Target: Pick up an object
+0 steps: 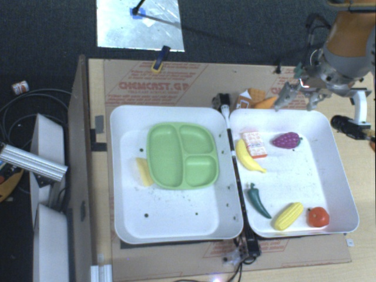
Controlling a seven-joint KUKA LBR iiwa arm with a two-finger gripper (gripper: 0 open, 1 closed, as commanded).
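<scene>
Candidate objects all lie in the right bin (335, 157). Purple grape bunch (286, 139) sits near the far rim, right of centre. Left of it, a small red-and-white carton (254, 144) lies flat, touching or just overlapping the upper end of the banana (247, 157), which runs along the bin's left wall. Nearer the front: a green chilli pepper (257, 199) lying on a slant, a corn cob (286, 215) just right of it, and a red tomato (318, 217) just beside the corn, by the front right corner.

Claw (299, 97) hangs over the far rim of the right bin, above and apart from the grapes. Two fingers (285, 97) visible, spread wide, nothing between them, touching no object. An orange item (265, 103) lies on the cardboard just outside the bin, close to the left finger; contact not discernible. Arm (348, 34) enters from the upper right, orange band above the wrist.

Left bin (126, 157) holds a green divided plate (181, 155), three compartments, set roughly central. A pale yellow piece (143, 171) lies on the bin floor just against the plate's left edge.

Both bins rest on a cardboard sheet (158, 81) on the worktop. A shiny metal sheet (140, 16) lies on the dark floor beyond.
</scene>
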